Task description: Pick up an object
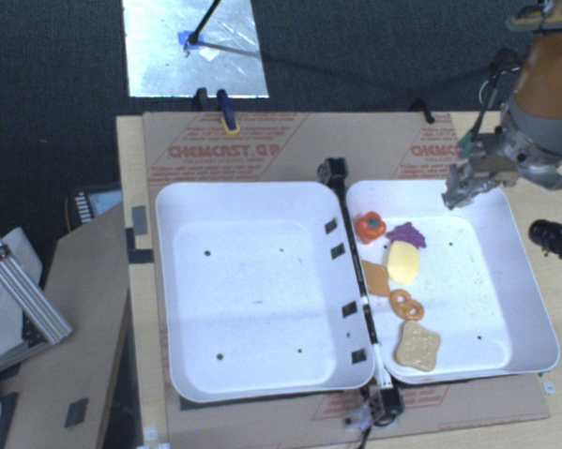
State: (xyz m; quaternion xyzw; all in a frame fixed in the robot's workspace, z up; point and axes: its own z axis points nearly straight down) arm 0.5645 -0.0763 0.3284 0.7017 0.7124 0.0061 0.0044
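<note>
The right bin holds several toy foods along its left side: a red-orange pepper, a purple grape bunch, a yellow piece, an orange-brown slab, a pretzel and a slice of toast. My gripper hangs over the bin's far edge, up and to the right of the grape bunch, apart from every object. Nothing shows between its fingers.
The left bin lies beside the right one, with a black divider strip between them. Both rest on a cardboard sheet. A shiny metal plate lies at the back left.
</note>
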